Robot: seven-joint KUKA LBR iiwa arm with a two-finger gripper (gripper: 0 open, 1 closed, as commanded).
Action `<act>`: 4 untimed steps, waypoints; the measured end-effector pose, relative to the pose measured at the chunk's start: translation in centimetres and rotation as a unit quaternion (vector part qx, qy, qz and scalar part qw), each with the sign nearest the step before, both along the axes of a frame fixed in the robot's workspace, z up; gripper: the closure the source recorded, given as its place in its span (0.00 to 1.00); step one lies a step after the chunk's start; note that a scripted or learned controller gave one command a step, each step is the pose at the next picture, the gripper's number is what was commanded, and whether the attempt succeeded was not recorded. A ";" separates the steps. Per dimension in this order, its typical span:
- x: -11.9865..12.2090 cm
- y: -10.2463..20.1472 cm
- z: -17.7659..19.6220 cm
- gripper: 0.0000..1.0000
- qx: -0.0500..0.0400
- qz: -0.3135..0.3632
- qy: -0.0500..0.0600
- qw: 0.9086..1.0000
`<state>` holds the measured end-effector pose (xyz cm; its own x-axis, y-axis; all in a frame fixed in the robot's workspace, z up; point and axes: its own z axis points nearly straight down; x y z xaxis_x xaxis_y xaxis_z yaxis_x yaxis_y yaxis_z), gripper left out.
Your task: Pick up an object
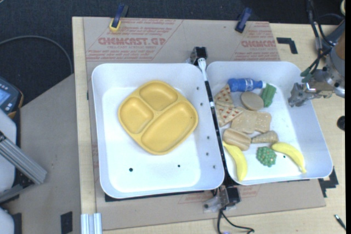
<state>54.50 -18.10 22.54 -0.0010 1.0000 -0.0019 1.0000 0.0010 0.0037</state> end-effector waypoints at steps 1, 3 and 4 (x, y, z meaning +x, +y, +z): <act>-2.0 4.6 1.0 1.00 0.002 0.000 0.003 1.000; -6.3 13.2 0.3 1.00 0.002 0.001 0.004 1.000; -5.7 14.8 0.8 1.00 0.001 0.001 0.001 1.000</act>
<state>48.76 -3.30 23.37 -0.0023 1.0000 0.0000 1.0000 0.0023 0.0011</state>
